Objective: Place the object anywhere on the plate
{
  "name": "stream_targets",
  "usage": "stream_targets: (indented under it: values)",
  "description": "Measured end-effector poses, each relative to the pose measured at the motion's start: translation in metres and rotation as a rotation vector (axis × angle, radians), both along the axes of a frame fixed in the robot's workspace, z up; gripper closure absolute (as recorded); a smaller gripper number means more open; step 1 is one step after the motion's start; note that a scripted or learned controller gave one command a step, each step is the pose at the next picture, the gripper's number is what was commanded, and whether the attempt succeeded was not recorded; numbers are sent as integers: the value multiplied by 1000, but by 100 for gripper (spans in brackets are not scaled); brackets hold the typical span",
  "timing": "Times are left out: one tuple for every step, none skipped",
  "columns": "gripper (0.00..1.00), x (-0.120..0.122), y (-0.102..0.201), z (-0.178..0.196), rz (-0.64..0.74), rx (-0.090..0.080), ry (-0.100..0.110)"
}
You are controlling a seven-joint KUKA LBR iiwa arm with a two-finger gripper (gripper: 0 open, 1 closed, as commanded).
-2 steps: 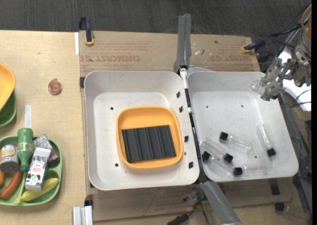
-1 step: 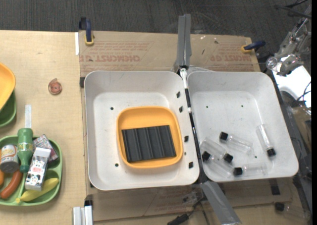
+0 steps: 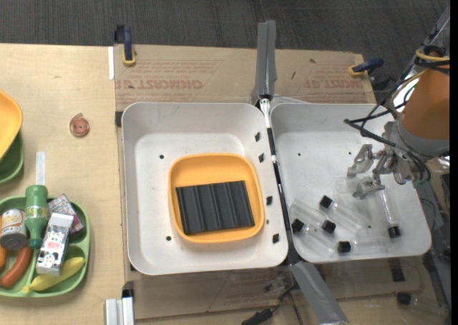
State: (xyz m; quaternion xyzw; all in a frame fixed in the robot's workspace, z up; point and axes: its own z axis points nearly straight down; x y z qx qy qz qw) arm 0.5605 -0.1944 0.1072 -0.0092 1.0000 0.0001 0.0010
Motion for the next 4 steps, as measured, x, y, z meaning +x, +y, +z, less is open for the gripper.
stream_targets:
  values:
    - [100,32,-28,102,191,0,-4]
    - [100,100,-27,169,306,-1,-5]
    - [100,100,-27,311,500,-1,-5]
    - [0,99,-28,310,500,-1,-4]
